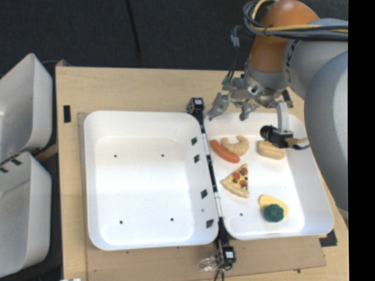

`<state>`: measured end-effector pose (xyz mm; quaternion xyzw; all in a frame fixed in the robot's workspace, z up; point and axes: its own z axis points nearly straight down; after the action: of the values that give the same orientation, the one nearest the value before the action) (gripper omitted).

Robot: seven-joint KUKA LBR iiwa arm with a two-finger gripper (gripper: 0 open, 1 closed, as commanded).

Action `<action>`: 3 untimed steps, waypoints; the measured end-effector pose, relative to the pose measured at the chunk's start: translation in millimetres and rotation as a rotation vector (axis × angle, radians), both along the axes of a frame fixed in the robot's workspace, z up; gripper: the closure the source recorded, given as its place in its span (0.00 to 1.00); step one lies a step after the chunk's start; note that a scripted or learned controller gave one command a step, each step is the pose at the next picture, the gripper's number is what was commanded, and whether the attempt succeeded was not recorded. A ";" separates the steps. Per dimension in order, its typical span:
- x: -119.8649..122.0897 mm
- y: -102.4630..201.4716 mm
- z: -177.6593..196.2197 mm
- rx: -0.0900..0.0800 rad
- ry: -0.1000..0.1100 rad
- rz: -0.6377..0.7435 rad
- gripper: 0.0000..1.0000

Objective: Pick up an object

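A: We log five candidates in the right white plastic bin (310,215). Nearest the two-finger gripper (234,107): the red sausage-shaped toy (224,150), lying just below the jaws and touching the pale curled croissant-shaped toy (237,143).

B: Jaws?

A: They look spread apart, nothing between them, hanging over the bin's upper edge near the divider rail (206,163).

B: So what do we worry about?

A: First, crowding. Sausage and croissant touch, so a closing finger could catch both or push one off the other, and we'd come up empty.

B: And the tan bread-roll toy (270,150)?

A: To the right of the jaws, partly under a small black fixture with cable. A descent there risks snagging it.

B: Farther out?

A: The flat pizza-slice toy (238,181), well below the jaws. Low profile; fingers may skid over it. Beyond it, the green ball against a yellow piece (273,208), round enough to squirt out.

B: The left white plastic bin (96,157)?

A: Left of the jaws, across the rail. A drop too close to that rail could land a finger on it.
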<state>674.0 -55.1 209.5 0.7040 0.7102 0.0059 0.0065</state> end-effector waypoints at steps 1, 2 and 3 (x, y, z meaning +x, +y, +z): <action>-42.4 47.6 -8.3 0.001 0.018 -0.003 0.00; -134.1 8.7 -8.6 -0.001 0.023 -0.014 0.00; -81.9 57.1 -8.4 0.001 0.013 -0.002 0.00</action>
<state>592.2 2.0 201.1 0.7049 0.7093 0.0017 0.0013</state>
